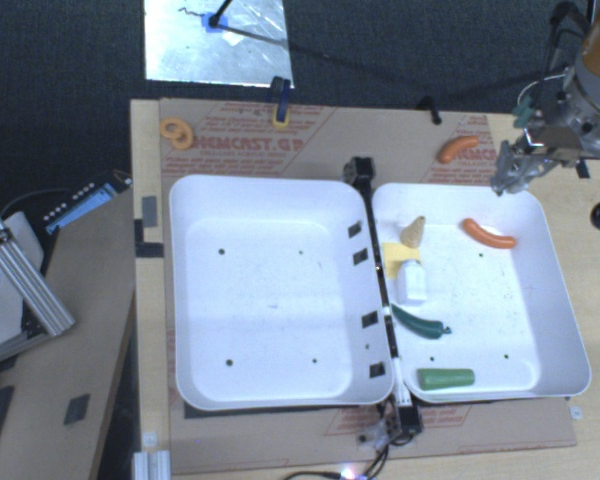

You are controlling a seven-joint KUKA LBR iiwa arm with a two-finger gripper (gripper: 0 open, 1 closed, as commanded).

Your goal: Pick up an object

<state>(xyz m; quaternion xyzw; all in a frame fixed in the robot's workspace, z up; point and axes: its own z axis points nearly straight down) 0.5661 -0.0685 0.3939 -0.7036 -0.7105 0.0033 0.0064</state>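
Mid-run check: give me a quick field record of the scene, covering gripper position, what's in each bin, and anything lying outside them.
gripper: above the right bin's far right corner, nothing seen between the jaws
right bin: orange sausage, tan cone-shaped piece, yellow piece, white bottle, dark green pepper, light green block
left bin: no items seen inside
outside bins: second orange sausage and a pretzel-like ring on the cardboard

Dark carpet [400, 18] surrounds the cardboard-topped bench [380, 128]; a shiny metal sheet [218, 28] lies beyond.
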